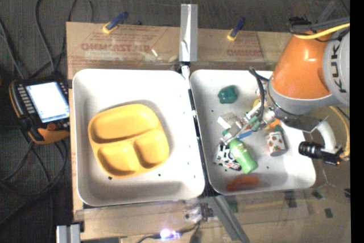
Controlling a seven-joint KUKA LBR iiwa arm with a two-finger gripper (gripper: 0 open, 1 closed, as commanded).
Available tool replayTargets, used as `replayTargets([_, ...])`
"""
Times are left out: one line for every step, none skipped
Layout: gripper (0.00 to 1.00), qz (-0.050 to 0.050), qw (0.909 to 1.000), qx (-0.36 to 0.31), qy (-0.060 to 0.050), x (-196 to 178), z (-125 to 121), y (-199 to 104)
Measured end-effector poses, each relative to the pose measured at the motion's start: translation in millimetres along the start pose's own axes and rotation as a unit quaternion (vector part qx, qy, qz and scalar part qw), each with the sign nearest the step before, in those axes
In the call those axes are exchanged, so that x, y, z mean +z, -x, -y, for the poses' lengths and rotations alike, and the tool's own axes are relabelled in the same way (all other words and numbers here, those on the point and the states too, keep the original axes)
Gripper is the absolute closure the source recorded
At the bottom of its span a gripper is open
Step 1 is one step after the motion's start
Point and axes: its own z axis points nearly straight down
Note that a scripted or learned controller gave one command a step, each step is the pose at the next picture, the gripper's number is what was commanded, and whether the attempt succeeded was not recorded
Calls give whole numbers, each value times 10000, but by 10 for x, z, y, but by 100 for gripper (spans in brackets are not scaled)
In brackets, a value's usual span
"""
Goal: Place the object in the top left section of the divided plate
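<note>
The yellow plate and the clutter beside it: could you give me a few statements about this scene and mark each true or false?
1. The yellow divided plate lies in the left bin. True.
2. The plate already has an object in one of its sections. False: all its sections are bare.
3. A green bottle lies in the right bin. True.
4. The teal object sits on the plate. False: it lies in the right bin, near that bin's far edge.
5. The end effector is over the left bin. False: it is over the right bin, among the objects.
</note>
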Motion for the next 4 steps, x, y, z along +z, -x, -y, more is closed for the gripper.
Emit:
replayTargets([100,6,9986,-529,-6,187,-475,-274])
replayTargets([100,16,9962,-870,-6,277,-565,-21])
replayTargets([0,17,9962,-871,-4,275,-567,-21])
replayTargets([0,7,9896,-1437,2,271,-1471,-381])
